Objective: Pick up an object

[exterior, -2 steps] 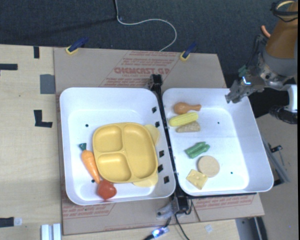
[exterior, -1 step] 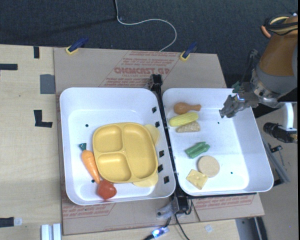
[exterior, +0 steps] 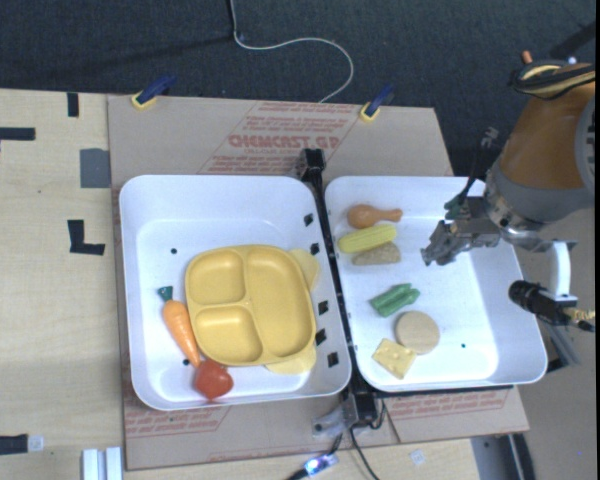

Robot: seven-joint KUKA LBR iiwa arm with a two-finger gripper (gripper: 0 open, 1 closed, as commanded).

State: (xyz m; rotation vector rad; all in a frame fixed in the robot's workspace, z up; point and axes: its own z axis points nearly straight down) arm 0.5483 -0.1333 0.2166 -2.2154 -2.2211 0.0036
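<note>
Jaws [exterior: 442, 246] hanging low over the right bin [exterior: 500, 353], near its right rim and toward the far side; too dark and small to tell how far apart, and nothing seen caught in them. Arm [exterior: 545, 153] reaching in over the right rim, wrist tipped down toward the bin floor.

Food toys gathered along the right bin's left half: drumstick [exterior: 372, 214] by the far edge, corn cob [exterior: 367, 238] just nearer, brown bread piece [exterior: 377, 257] touching the corn. Green beans [exterior: 394, 298] mid-bin, round biscuit [exterior: 417, 331] and cheese wedge [exterior: 392, 357] toward the near edge, these two touching.

Nearest candidates for the pick probably the bread piece and the corn, just left of the jaws; the close pair may hinder a clean grip on either. Green beans lying apart, likely easier.

Left bin [exterior: 140, 258] carrying a yellow divided tray [exterior: 250, 303], with a carrot [exterior: 180, 330] and a red toy [exterior: 212, 379] wedged beside its left and near edges, well apart from the jaws.
</note>
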